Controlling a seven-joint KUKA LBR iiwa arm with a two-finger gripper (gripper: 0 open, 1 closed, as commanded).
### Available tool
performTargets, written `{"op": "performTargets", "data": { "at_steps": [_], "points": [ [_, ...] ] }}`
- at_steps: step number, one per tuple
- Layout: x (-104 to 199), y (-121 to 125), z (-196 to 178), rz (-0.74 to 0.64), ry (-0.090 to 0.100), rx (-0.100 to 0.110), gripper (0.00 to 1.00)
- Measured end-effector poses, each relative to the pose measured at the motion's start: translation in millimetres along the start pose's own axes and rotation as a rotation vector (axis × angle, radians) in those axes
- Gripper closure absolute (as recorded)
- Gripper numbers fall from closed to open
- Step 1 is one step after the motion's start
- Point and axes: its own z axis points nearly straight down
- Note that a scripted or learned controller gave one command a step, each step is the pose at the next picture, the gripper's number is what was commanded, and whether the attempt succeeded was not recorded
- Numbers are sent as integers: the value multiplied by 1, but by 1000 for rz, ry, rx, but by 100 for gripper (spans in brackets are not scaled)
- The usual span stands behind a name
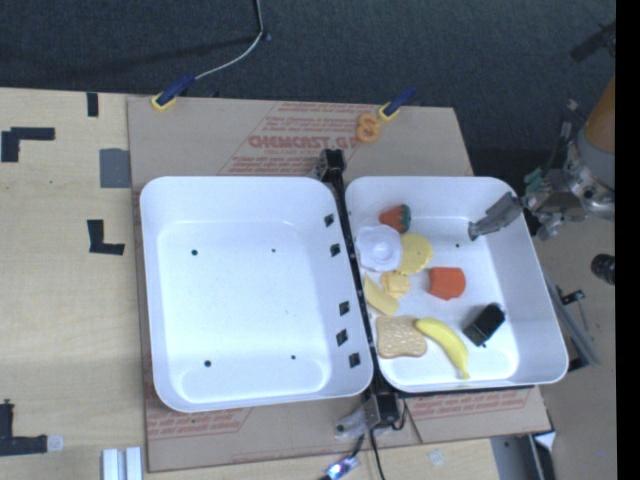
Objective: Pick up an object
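Robot gripper (492,218) at the frame's right, above the right bin's (530,283) upper edge, fingers too blurry to tell, toys near frame's middle-right: banana (445,344), orange block (447,282), black block (485,324)

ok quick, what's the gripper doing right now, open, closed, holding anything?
Two-finger gripper: cannot be told whether open or closed; it hangs over the right white bin near its upper right corner, with nothing visibly held.

Robotics lab bench, cardboard sheet (300,143) clamped under two white bins (160,208), black tape marks (25,143), cables (250,38)
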Motion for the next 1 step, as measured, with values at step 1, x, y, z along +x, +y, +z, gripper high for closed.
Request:
{"op": "performTargets", "data": {
  "at_steps": [1],
  "points": [
    [19, 31, 171, -2, 6, 12, 0]
  ]
}}
